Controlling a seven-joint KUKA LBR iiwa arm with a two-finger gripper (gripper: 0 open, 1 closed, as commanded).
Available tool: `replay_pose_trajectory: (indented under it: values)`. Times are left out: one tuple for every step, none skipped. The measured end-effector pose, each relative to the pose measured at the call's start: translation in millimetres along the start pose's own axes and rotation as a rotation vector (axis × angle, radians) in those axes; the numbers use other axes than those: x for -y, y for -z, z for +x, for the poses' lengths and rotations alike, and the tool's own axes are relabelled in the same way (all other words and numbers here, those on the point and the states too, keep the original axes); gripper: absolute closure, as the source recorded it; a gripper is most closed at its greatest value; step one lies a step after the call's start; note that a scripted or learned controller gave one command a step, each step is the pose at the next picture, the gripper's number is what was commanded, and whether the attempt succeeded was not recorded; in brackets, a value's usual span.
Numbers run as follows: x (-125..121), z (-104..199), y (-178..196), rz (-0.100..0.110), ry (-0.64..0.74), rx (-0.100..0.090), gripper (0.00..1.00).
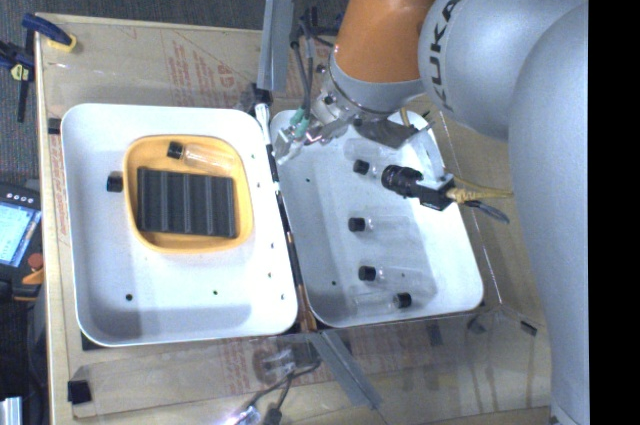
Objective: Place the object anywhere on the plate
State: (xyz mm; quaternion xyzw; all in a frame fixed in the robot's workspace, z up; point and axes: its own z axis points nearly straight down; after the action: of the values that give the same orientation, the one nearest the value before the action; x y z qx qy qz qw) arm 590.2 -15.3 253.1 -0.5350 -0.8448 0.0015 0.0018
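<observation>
White bins [100, 303], small black cap-like object [176, 150] on yellow plate [140, 158], pincer [300, 128] state unclear

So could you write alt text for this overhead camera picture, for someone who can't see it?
A grey robot arm with an orange band reaches from the right over the far end of the right white bin, which holds several small black objects. The left white bin holds a yellow plate with a dark ridged centre and one small black piece on its rim.

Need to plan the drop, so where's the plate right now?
The yellow plate sits in the left bin, toward its back half, with a dark ribbed block lying on it.
</observation>
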Motion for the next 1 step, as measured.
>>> replay_pose_trajectory:
  values:
    - [-23.3,52.0,10.0,-0.003,0.194,0.003,1.0]
